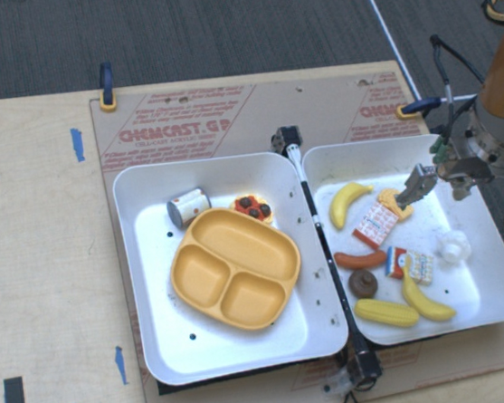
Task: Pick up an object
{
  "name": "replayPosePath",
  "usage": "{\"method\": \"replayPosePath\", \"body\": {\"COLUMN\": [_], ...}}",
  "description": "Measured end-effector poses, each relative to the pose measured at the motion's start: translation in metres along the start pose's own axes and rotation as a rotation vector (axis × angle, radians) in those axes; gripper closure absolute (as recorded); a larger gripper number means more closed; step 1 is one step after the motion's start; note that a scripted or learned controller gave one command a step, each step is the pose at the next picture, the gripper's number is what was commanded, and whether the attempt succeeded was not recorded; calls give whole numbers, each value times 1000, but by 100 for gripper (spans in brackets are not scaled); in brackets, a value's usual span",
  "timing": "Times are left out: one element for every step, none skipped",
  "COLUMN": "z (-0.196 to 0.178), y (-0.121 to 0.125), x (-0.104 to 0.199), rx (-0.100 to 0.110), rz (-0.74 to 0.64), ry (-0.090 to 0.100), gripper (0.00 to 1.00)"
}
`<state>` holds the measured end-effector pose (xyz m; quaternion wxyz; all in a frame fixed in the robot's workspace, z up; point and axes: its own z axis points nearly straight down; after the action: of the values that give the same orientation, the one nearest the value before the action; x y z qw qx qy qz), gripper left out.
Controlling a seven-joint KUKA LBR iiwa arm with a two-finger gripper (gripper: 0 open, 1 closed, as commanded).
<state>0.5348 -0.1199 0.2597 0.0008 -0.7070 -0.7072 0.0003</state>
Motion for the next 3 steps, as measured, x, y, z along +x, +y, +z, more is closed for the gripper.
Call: {"method": "replayPosePath", "body": {"z": [174, 163, 163], "y": [-3, -1, -2], "x": [-5, -6, -6], "rx": [-4, -10, -10], "rz": [1, 2, 2], "ry": [-1, -4, -4], "gripper": [0, 100, 0]}}
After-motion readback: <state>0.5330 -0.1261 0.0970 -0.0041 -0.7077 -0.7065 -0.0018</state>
